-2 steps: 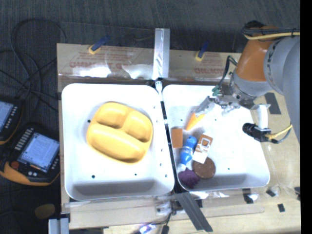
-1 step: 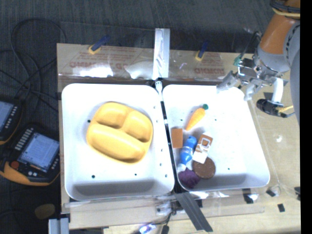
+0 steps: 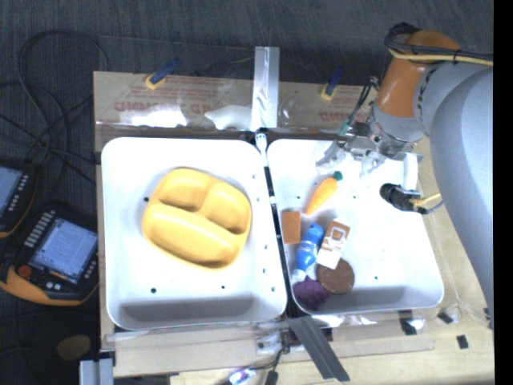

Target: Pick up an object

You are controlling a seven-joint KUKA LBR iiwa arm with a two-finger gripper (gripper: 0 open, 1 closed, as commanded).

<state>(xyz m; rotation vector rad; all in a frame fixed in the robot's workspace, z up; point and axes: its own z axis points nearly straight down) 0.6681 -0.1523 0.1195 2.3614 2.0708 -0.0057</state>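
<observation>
likely light, stiff and slippery, the orange plastic carrot with green tip sits at seven o'clock from the two-finger gripper, jaws parted, empty; pinch its mid-body.

Floor: dark grey carpet.
Tabletop: brown board, clear plastic sheet clipped at far edge.
Cables: black, looping at left.
Handheld controllers: two, lit screens, at left.

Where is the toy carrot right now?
The toy carrot lies in the right bin, upper left area, just below the end effector and above the small orange block.
</observation>
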